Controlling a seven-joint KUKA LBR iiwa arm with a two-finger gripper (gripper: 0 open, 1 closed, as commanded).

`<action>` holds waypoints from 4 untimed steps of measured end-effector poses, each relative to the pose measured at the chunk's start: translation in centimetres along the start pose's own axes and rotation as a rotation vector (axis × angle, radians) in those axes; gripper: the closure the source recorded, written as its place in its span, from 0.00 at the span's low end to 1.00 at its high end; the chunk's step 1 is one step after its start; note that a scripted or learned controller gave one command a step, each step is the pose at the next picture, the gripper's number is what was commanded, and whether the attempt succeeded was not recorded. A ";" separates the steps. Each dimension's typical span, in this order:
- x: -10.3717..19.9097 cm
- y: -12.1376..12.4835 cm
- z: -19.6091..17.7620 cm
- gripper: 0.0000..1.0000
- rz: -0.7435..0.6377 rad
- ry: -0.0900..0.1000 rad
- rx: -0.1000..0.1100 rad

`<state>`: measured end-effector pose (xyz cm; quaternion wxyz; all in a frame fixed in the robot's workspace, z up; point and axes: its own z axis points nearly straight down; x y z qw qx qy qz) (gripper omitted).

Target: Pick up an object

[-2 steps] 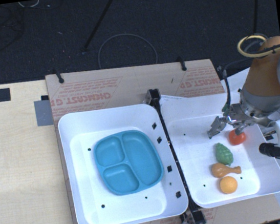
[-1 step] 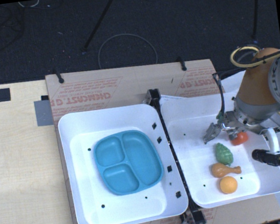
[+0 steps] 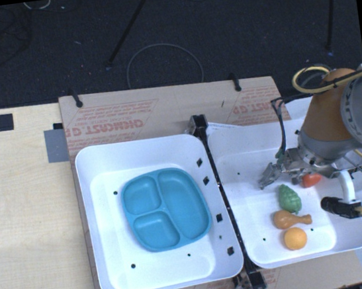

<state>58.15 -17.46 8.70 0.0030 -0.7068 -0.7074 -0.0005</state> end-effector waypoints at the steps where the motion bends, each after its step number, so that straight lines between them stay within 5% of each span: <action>1: -0.2 0.0 -1.1 1.00 0.003 -0.003 0.000; 3: -0.3 -0.7 -12.3 1.00 0.003 -0.006 -0.006; 4: -0.4 -0.6 -14.8 1.00 0.000 -0.005 -0.004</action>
